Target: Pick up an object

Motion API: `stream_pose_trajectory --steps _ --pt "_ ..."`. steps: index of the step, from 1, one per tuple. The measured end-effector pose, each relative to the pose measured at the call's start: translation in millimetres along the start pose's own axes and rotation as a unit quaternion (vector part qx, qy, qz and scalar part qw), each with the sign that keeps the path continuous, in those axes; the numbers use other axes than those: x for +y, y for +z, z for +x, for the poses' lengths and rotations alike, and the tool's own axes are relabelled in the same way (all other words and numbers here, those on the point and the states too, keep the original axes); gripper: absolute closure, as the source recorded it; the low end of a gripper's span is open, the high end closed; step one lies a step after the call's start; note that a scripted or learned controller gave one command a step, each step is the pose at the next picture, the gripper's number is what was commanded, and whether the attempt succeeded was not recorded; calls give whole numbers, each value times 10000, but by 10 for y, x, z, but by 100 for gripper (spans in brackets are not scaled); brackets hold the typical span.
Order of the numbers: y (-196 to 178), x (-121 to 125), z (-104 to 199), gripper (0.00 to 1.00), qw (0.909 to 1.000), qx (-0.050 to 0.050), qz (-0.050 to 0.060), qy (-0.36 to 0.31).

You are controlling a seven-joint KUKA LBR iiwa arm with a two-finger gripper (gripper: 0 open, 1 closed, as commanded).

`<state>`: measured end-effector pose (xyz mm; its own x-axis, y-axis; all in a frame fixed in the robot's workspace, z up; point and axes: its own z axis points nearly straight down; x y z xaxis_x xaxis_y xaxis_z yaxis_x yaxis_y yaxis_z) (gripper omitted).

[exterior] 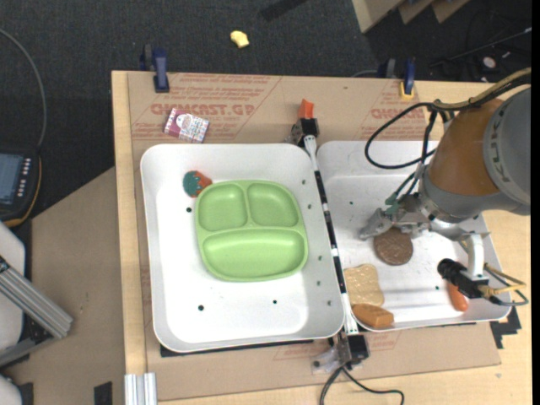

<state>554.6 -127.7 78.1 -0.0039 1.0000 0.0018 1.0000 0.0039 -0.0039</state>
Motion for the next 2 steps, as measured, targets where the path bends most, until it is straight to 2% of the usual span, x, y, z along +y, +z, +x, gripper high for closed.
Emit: stream_pose_trajectory --steps 1,2 --pt "-764 1049 -1007 0 9999 -64 -106 26" --pt "-65 269 -183 0 10000 27 43 -2"
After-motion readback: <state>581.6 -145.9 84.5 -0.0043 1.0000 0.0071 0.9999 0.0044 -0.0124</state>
